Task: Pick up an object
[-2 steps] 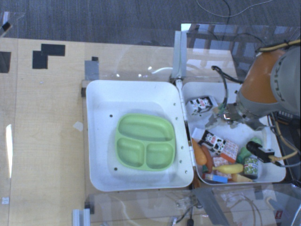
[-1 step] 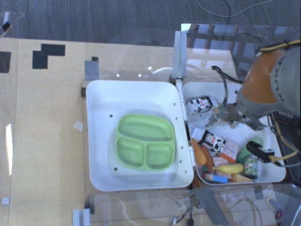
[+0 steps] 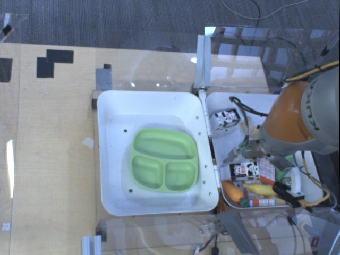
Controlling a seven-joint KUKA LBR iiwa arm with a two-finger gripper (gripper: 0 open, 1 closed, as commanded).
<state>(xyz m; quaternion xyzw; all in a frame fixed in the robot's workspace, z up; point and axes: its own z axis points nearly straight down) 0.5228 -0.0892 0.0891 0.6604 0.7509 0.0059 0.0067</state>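
Observation:
My gripper (image 3: 245, 152) hangs low over the middle of the right bin (image 3: 215, 104), under the grey arm with its orange band (image 3: 289, 118). Just below it lie a black-and-white cow-patterned box (image 3: 245, 169) and a red box (image 3: 266, 170). Along the bin's front edge are an orange carrot (image 3: 232, 190), a yellow banana (image 3: 260, 189) and a red and green stick (image 3: 259, 202). A second cow-patterned item (image 3: 226, 118) sits toward the bin's back left, apart from the gripper. The arm hides the bin's right half.
The left bin (image 3: 111, 142) holds a green divided plate (image 3: 163, 159). A white bottle with a green part (image 3: 295, 178) stands at the right bin's front right. Clear panels stand behind the right bin.

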